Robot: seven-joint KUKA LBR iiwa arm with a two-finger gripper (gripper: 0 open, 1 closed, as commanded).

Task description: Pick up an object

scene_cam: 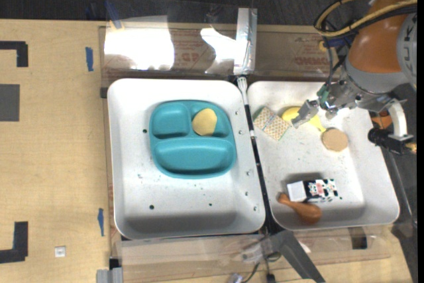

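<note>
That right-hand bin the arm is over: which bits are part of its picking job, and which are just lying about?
Job:
- end effector
- yellow piece
- checkered pad
- tan disc
- small printed box
- brown drumstick-shaped toy

Lying about:
- teal divided tray
- yellow ball in it

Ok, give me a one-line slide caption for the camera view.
KUKA arm's gripper hovers by a yellow object in the right bin; teal tray sits in the left bin.

Arm [377,50] reaches in from right – wrist bent down-left, gripper [306,114] low.
</note>
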